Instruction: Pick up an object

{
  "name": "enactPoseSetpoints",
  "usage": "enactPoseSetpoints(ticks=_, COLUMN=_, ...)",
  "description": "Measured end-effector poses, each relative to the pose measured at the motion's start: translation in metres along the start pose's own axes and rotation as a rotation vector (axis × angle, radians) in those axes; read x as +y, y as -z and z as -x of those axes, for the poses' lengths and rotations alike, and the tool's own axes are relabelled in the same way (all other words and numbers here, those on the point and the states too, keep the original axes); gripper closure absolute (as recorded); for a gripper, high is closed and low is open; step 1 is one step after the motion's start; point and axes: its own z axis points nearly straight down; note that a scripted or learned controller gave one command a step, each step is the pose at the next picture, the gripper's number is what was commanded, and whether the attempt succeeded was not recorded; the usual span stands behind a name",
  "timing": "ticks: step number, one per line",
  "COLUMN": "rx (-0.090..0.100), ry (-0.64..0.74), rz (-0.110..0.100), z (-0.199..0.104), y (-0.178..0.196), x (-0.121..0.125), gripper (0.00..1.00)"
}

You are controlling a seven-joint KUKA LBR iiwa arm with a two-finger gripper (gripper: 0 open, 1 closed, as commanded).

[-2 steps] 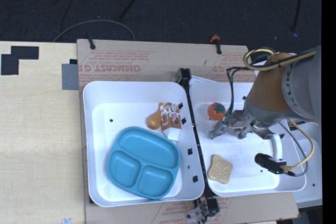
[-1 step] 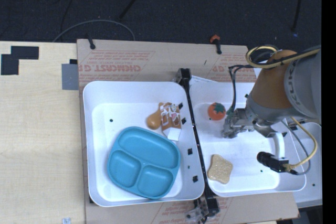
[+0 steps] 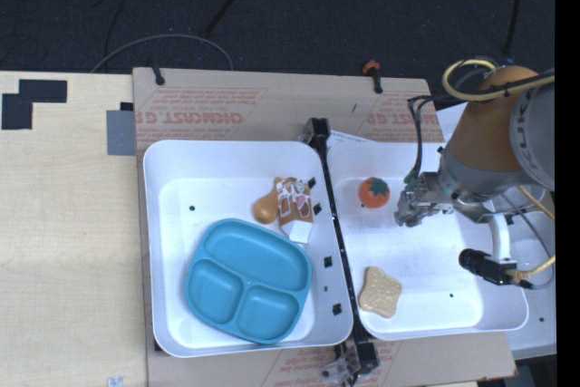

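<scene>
Two shallow white bins sit side by side on the bench, and the arm [image 3: 494,136] reaches in from the right over the right bin [image 3: 435,322], with its gripper [image 3: 410,211] low near that bin's upper middle. The step in hand looks like the approach: nothing sits between the fingers, and the closest candidate, a small red tomato-like toy [image 3: 372,191] with a green top, lies just beside the gripper on its left, apart from it as far as the slanted view allows. A tan toast-shaped piece [image 3: 380,292] lies nearer the front of the same bin, well apart from the gripper. The left bin [image 3: 163,195] carries a blue divided plate [image 3: 247,281] and, against the divider, a small orange and brown toy [image 3: 283,202] too small to name surely. As for the jaws, the fingers are dark and cluttered against the wrist hardware, so I cannot tell whether they are spread or pressed together; they touch nothing that can be made out. The next move, by my judgement, calls for a short shift left to centre over the tomato-like toy, a descent to the bin floor, then a closing pinch across its round body, which may roll away if caught off centre.
</scene>
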Motion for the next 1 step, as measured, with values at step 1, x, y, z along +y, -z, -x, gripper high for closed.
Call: enactPoseSetpoints(ticks=1, rx=0.000, ry=0.007, rz=0.002, z=-0.0006, y=0.0423, x=0.0000, gripper=1.00)
